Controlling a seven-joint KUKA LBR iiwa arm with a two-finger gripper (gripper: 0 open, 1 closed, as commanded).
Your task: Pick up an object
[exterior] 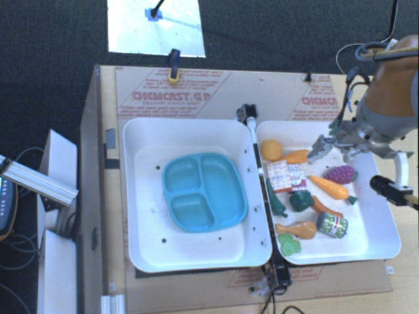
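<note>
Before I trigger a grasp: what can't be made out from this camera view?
- Gripper: too small and blurred in the camera view to read its finger state.
- White printed packet: text too small to read.
- Dark green toy vegetable: shape unclear, blurred.
- Grey arm with orange band: cut off by the right edge.

We see a brown bench [196, 93] printed with red lettering, bearing two shallow white bins side by side: left bin [147, 237], right bin [383, 231]
</note>
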